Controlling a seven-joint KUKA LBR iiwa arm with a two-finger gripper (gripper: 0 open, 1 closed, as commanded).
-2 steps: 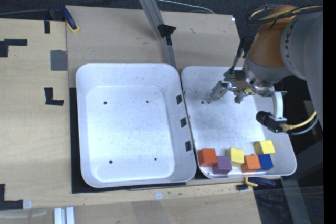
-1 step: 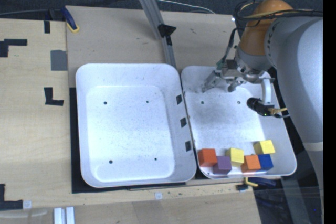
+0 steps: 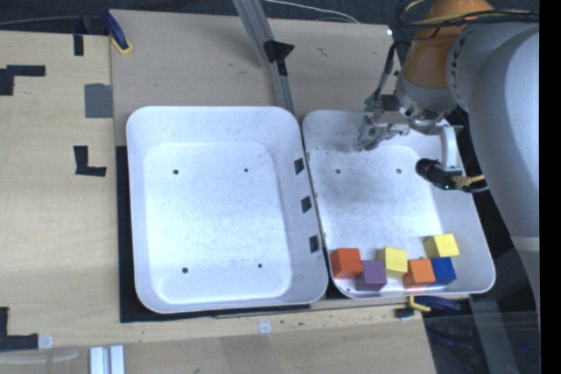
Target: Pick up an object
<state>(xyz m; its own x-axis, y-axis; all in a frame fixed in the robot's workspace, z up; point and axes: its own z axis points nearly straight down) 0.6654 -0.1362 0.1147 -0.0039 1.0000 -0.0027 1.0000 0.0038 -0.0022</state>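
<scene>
Several small blocks lie along the near edge of the right bin [image 3: 351,188]: an orange block [image 3: 346,261], a purple block [image 3: 373,274], a yellow block [image 3: 395,260], another orange block [image 3: 420,271], a blue block [image 3: 443,270] and a second yellow block [image 3: 442,245]. My gripper [image 3: 371,136] hangs over the far part of the right bin, well away from the blocks, with nothing visible between its fingers. The arm's grey body and orange band [image 3: 443,31] reach in from the right.
The left bin [image 3: 210,206] lies beside the right one. A metal pole [image 3: 245,4] slants up from between the bins at the far side. Black clips [image 3: 306,204] sit on the shared rim. Cables run over the bench behind.
</scene>
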